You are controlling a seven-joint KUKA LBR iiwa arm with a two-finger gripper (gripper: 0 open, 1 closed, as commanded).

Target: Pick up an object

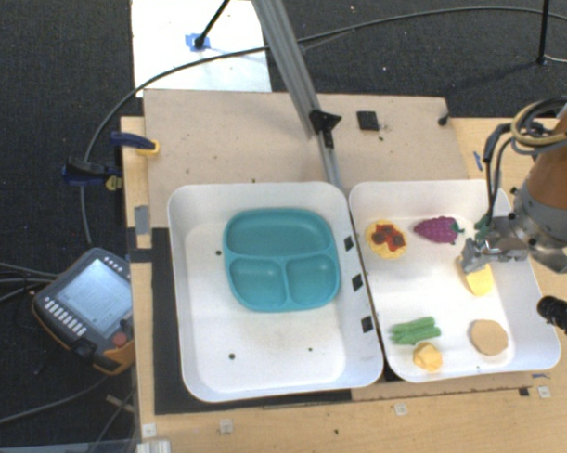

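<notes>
Gripper (477,256) down low in the right bin (530,359), over on its right side, sitting right at the top edge of a yellow chunk (479,281). Open or closed? Can't tell from this angle, too much metal bunched together up there. Can't tell either whether the chunk is actually gripped or just lying on the bin floor beneath. Looks like touching or very nearly so, that's about it.

Around the chunk, all in that same bin:
- purple grapes (437,229) up and to the left, near the back wall
- round yellow pizza-looking thing with red blobs (388,239) just left of the grapes, close to the bin's left wall
- tan round cookie-ish disc (490,337) below the chunk, near the front right corner
- green bean pod (415,331) toward the front, left of the disc
- small yellow lump (427,357) just below the pod, almost touching it

Nothing stacked, everything apart from the chunk.

Arm (552,198) coming in from the right edge, cables looped above it.

Next door, left bin (200,363) butted up against the right one, with a teal divided plate (283,259) lying flat toward the back, three compartments.

Further out: grey pole (292,67) slanting down from the top to the spot where the bins meet, blue clamp with a yellow tip (132,143) on the bench's left edge, and a teach pendant (87,311) on the dark floor off to the left, cables trailing.
</notes>
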